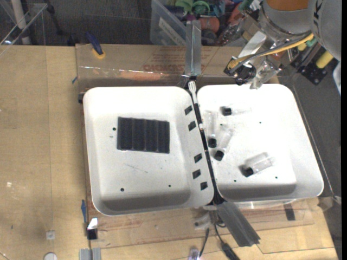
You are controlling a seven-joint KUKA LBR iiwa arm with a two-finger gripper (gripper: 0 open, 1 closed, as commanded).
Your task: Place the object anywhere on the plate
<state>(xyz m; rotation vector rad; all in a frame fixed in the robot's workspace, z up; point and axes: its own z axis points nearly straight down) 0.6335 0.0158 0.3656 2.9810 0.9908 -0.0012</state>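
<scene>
Hanging above the far edge of the right bin, the claw carries nothing that I can make out; whether it is spread or pressed together I cannot tell. Below and nearer than the claw lie small clear vials with dark caps. Well to its left sits the dark plate, bare. By my reading, picking and placing both remain.
</scene>
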